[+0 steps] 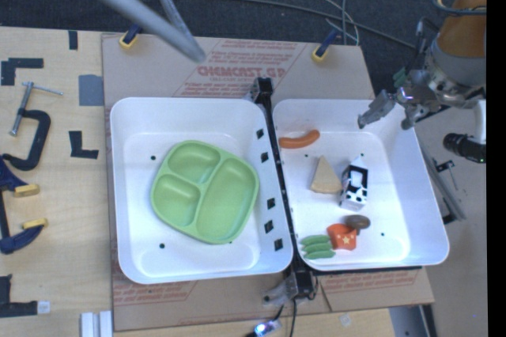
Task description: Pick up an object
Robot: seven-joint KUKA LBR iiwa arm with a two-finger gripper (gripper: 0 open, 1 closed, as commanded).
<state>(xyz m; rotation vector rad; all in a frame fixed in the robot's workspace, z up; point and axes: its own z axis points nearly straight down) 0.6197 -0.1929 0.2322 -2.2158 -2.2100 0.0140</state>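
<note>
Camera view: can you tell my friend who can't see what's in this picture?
Two white bins sit side by side: the left bin holds a green divided plate, and the right bin holds toy food, including a sausage, a wedge of cheese and a small black-and-white cow. The robot's gripper hovers over the right bin's far corner.

1. The arm [458, 35] is grey, with a rounded orange band above the wrist.
2. Thin cables loop around its upper part.
3. The wrist end is a cluster of grey metal parts and brackets.

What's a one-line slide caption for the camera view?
Gripper poised at the right bin's far corner above toy foods; green divided plate lies in the left bin.
</note>
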